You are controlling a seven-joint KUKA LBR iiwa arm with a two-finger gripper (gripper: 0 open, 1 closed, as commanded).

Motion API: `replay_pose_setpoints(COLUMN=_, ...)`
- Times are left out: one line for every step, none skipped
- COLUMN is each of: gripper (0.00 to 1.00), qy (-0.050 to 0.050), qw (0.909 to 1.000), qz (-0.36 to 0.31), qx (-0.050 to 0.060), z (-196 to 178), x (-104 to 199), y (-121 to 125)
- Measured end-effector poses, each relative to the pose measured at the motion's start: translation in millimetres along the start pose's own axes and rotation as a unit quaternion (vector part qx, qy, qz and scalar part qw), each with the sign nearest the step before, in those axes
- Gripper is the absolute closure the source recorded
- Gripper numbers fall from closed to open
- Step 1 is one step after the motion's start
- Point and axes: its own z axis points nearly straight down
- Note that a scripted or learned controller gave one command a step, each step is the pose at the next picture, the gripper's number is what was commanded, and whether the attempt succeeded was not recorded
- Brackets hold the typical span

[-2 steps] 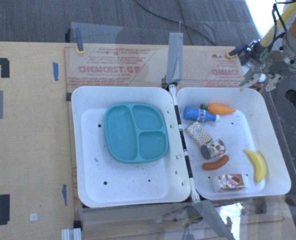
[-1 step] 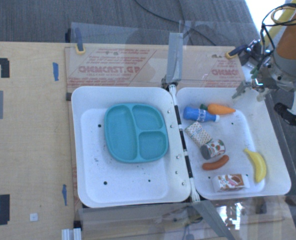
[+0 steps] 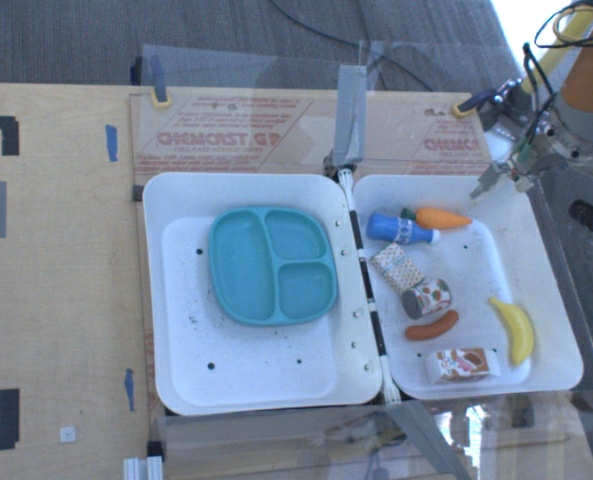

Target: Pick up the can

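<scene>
The small cylindrical can with a printed label (image 3: 428,297) is lying on its side near the middle of the right white bin (image 3: 556,298), just above a reddish sausage (image 3: 432,326) and touching a checkered packet (image 3: 396,265). The two-finger gripper (image 3: 517,172) is hovering over the bin's far right corner, gripping nothing. The can is probably light, stiff, smooth and prone to rolling; gripping across its round sides looks safest.

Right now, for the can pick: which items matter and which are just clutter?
Job:
can, lying in the right bin
gripper, above that bin's far right corner, away from the can

Lying about:
blue bottle
carrot
patterned packet
sausage
banana
small carton
teal divided plate in the left bin
</scene>
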Motion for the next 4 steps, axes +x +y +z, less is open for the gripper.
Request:
replay_pose_setpoints(gripper=0.0, qy=0.002, qw=0.9981, qz=-0.062, qx=0.001, z=24.3, x=18.6, y=-58.3)
replay_pose_setpoints(gripper=0.0, qy=0.001, qw=0.9956, qz=-0.094, qx=-0.001, z=84.7, x=23.5, y=-102.5)
replay_pose_setpoints(gripper=0.0, qy=0.003, qw=0.9989, qz=-0.048, qx=-0.002, z=90.8, x=41.4, y=-160.3)
replay_pose_setpoints(gripper=1.0, qy=0.001, qw=0.999, qz=-0.044, qx=-0.004, z=79.3, x=37.5, y=-160.6)
